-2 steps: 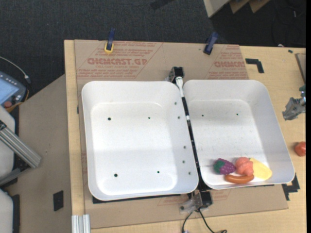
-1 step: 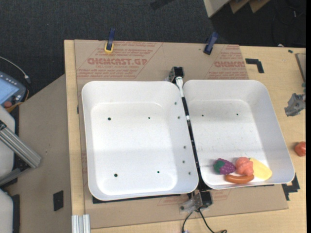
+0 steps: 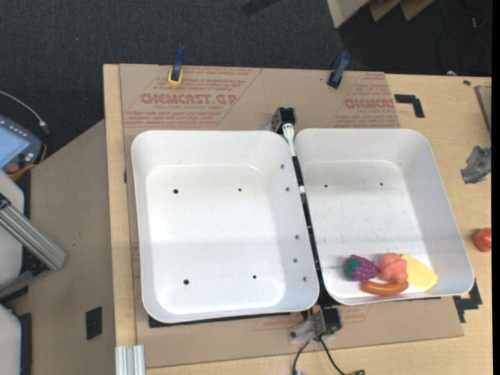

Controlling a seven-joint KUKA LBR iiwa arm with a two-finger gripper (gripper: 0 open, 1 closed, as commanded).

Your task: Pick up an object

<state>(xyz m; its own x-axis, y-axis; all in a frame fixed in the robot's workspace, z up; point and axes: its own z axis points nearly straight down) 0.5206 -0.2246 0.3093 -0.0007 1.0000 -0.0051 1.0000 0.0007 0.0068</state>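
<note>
Plastic, by the look of them: four small toy foods huddle in the near corner of the right bin, touching one another, while the left bin sits beside it. I would go for the orange-red sausage, which lies flat just inside the bin's near wall. I judge it light, stiff and rather smooth (so it may squirt out of a careless pinch). Its long axis runs left to right, slightly bowed, ends pointing toward the purple grapes and the yellow piece; the salmon-red piece presses against its far side. I would close across its narrow middle, from above. How wide my gripper stands, I cannot tell.
</note>
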